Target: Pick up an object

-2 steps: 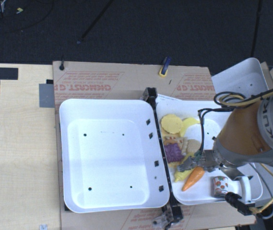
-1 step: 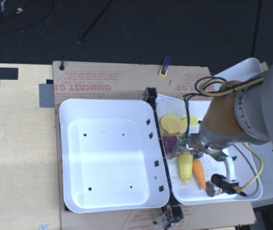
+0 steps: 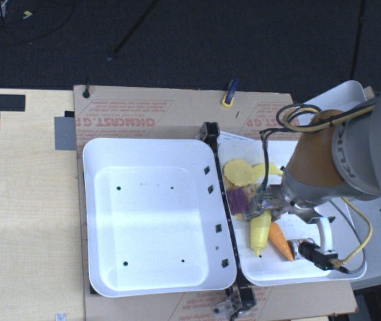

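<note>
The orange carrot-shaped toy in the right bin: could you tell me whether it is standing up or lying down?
Lying down. The orange carrot-shaped toy rests flat on the right bin's floor, tilted diagonally, beside the yellow bottle-shaped toy.

The arm point(image 3: 334, 159) covers much of the right bin point(image 3: 311, 273), hiding its far right corner and whatever lies beneath the wrist, and the arm itself is cut off at the picture's right. The gripper point(image 3: 265, 202) is mostly buried under the wrist, so its state cannot be read. A purple object point(image 3: 238, 198) is partly hidden and too blurred to identify.
</note>
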{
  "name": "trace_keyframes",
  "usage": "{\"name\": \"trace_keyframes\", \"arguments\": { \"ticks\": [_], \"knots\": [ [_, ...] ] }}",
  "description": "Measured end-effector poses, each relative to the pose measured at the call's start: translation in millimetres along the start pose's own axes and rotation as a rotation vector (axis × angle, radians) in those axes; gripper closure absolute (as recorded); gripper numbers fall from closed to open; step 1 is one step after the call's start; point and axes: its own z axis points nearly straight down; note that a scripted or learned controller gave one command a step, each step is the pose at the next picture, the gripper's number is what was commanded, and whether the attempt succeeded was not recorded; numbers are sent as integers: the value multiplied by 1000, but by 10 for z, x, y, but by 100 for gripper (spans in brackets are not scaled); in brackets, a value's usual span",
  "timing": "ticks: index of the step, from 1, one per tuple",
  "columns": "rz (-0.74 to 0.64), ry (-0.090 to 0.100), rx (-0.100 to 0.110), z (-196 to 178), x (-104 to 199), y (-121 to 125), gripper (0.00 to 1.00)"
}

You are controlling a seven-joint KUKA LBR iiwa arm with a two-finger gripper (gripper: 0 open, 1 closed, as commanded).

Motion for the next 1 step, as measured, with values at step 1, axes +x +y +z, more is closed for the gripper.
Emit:
{"name": "trace_keyframes", "arguments": {
  "ticks": [1],
  "knots": [
    [-11, 0, -12, -874, 558, 559, 100]
  ]
}}
